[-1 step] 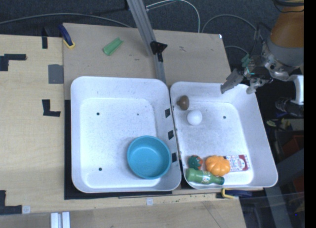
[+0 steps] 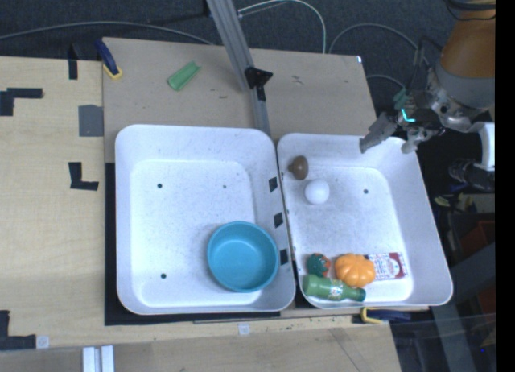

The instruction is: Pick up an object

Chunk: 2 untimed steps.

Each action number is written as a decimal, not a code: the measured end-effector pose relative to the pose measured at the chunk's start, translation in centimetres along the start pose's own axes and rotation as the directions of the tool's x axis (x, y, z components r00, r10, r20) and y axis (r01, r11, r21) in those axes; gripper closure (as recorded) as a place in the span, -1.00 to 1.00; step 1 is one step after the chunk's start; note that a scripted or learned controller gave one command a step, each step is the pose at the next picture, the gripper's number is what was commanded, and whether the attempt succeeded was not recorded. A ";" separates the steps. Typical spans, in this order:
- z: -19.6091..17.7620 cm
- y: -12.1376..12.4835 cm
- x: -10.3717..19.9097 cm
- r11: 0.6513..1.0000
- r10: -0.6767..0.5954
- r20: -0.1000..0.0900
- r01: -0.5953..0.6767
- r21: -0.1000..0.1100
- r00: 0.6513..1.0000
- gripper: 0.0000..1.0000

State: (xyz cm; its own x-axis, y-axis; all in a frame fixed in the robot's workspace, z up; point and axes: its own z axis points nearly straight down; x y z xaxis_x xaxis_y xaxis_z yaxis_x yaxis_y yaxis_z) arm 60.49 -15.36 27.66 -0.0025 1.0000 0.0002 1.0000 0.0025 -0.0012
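My gripper [image 2: 387, 145] hangs over the far right corner of the right bin [image 2: 418, 201], its two fingers spread open and nothing between them. Below and to its left in that bin lie a brown ball [image 2: 298, 167] and a white ball [image 2: 317, 192]. At the bin's near edge sit an orange pumpkin-shaped toy [image 2: 354, 269], a green bottle [image 2: 330, 287], a small dark green and red item [image 2: 318, 264] and a red-and-white packet [image 2: 391, 266]. A blue bowl [image 2: 241, 255] rests in the left bin [image 2: 161, 161].
A slanted metal pole [image 2: 233, 32] crosses the bench behind the bins and ends at the wall between them. A green block [image 2: 183, 76] and a blue-and-yellow clamp [image 2: 109, 58] lie on the bench beyond the left bin. Cables run behind the bench.
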 end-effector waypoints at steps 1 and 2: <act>6.3 -0.3 -0.4 1.000 0.001 0.000 -0.001 0.007 1.000 -1.00; 12.0 -0.1 0.6 1.000 0.001 -0.001 -0.001 0.006 1.000 -1.00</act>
State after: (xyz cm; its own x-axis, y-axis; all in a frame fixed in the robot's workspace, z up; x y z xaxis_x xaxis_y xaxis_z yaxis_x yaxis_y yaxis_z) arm 60.37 -14.72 15.67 -0.0015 1.0000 0.0008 1.0000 0.0015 -0.0076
